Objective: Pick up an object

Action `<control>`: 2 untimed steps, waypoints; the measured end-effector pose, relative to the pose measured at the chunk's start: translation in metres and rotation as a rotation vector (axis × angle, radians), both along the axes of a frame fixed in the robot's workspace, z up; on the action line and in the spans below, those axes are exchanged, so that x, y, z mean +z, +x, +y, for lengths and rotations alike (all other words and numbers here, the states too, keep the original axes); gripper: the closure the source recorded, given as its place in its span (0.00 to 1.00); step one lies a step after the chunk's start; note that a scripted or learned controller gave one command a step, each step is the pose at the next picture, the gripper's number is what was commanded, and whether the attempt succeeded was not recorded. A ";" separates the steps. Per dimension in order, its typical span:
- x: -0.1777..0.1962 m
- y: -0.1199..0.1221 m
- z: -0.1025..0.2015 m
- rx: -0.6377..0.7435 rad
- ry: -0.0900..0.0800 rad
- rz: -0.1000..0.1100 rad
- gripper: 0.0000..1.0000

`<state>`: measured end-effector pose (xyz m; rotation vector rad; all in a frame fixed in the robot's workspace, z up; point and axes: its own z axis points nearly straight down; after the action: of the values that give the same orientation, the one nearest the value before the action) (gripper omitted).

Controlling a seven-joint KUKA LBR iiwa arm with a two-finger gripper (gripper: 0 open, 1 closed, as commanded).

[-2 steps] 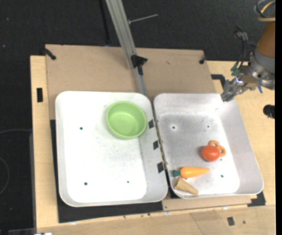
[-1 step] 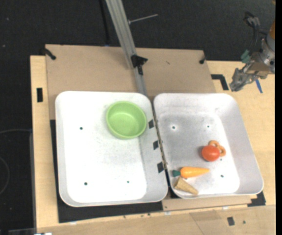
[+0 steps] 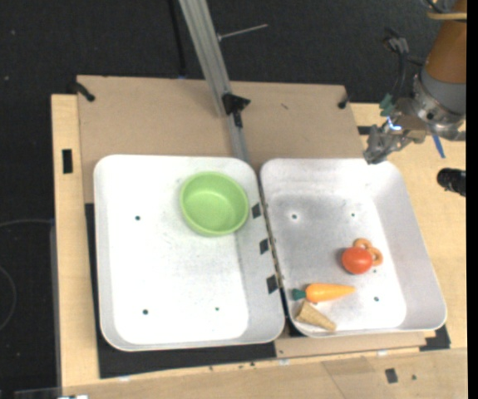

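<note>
My jaws (image 3: pixel 377 150) hang over the far right corner of the right bin (image 3: pixel 388 191), just outside its rim. Below me the far half of that bin lies open white floor. The near half is more crowded: a tomato (image 3: pixel 357 259) stands toward the right wall, and a carrot (image 3: pixel 328 291) and a tan wedge (image 3: pixel 315 316) lie close together by the near left corner, hard against the rim. In the left bin (image 3: pixel 122 248) a green bowl (image 3: pixel 214 204) blocks the far right part. A slanted metal pole (image 3: pixel 209 56) crosses above the worktop (image 3: pixel 155 115) behind the bins.
</note>
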<state>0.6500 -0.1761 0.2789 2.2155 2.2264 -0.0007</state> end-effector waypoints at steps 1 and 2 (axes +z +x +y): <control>-0.014 -0.022 0.047 0.000 0.000 0.001 1.00; -0.013 -0.040 0.087 0.000 0.001 -0.001 1.00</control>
<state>0.6102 -0.0887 0.2654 2.2149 2.2268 0.0020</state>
